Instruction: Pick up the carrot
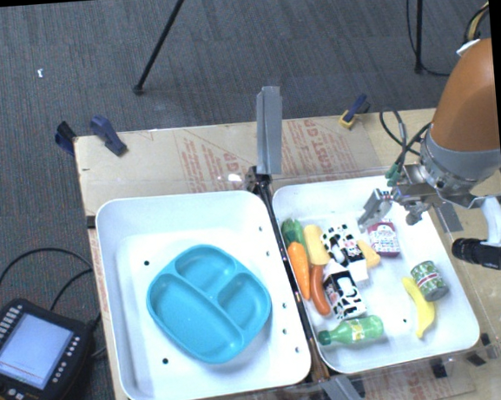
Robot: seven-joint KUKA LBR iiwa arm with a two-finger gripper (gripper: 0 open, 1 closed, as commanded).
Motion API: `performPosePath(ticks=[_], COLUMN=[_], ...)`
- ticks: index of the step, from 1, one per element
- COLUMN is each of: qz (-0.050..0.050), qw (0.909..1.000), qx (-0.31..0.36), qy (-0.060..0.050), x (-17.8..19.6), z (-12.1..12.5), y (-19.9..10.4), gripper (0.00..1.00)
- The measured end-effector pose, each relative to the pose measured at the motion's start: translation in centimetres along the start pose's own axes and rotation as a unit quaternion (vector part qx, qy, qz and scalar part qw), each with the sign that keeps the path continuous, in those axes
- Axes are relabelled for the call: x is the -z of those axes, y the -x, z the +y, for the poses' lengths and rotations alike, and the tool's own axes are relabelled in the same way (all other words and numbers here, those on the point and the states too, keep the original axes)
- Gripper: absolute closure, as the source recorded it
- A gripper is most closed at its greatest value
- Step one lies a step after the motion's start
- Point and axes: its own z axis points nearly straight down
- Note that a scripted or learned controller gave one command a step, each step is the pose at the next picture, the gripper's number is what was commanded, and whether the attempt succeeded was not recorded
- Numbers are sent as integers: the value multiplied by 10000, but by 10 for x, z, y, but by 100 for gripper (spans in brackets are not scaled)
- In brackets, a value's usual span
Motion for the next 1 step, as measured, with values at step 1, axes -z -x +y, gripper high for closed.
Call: performPosePath(ticks=[1], qz=[-3], qw=[10000], qx=[60], qy=[3], x=[-159], z=[22], y=[-28], gripper=[0])
